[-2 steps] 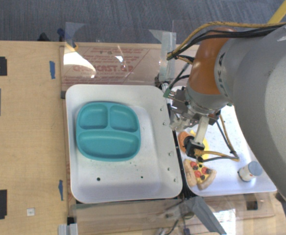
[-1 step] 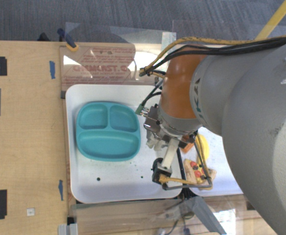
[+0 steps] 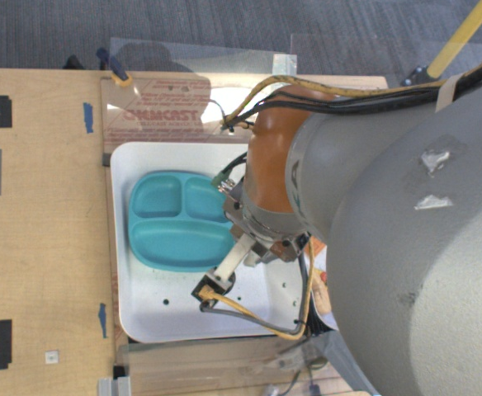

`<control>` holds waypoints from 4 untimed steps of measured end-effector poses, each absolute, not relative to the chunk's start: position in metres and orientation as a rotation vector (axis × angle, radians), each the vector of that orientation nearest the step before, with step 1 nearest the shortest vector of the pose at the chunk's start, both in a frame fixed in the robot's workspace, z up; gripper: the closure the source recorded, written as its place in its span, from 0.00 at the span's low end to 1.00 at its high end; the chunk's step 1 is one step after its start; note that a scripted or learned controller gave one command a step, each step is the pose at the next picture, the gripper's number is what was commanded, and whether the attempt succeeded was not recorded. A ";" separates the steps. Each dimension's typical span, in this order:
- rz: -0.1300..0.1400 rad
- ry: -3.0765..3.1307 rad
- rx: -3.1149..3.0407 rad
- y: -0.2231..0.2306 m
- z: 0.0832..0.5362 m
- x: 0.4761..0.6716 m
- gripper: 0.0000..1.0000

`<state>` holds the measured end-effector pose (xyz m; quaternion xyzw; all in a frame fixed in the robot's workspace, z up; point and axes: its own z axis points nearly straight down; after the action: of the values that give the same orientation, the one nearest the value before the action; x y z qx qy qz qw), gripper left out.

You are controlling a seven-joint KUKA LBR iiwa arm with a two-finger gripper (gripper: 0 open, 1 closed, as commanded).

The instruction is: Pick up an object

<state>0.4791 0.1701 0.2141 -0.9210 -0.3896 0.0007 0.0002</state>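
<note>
- We see a teal divided plate (image 3: 179, 221) in the white bin (image 3: 142, 308) — the arm (image 3: 373, 180) hides its right edge.
- End effector (image 3: 266, 244) — we cannot tell how open it is.

Clearance in the white bin (image 3: 152, 318): a teal divided plate (image 3: 175, 239) takes up the upper left of the floor, leaving only a narrow strip along the left wall. The grey arm (image 3: 323, 180) overhangs the right side and the plate's right rim. Bare floor runs along the lower edge, widest at the lower-left corner.
</note>
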 end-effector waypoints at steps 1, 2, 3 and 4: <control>0.002 -0.628 -3.077 0.225 0.197 0.479 1.00; 0.002 -0.312 -3.126 0.224 0.185 0.479 1.00; -0.010 -0.390 -3.115 0.225 0.334 0.480 1.00; 0.010 -0.316 -3.131 0.224 0.260 0.478 1.00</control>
<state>0.4783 0.2243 0.2605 -0.9949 -0.1004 0.0031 -0.0027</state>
